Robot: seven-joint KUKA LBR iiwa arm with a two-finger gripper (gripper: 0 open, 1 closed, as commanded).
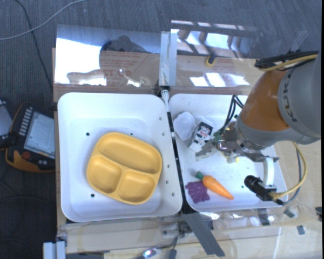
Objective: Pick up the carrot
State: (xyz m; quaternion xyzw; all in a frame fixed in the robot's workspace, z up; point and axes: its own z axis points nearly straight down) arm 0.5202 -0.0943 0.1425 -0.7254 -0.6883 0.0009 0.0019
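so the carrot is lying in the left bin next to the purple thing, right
Not quite. In the camera view the carrot lies in the right bin, beside the purple thing. The left bin holds the yellow divided tray.

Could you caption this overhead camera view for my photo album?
Robot arm hovers over the right bin, near a carrot and purple toy; a yellow tray sits in the left bin.

Dark grey carpet [97, 4] fills the upper frame, a thin cable [29, 20] trailing across it, with a control pendant [29, 139] at left.
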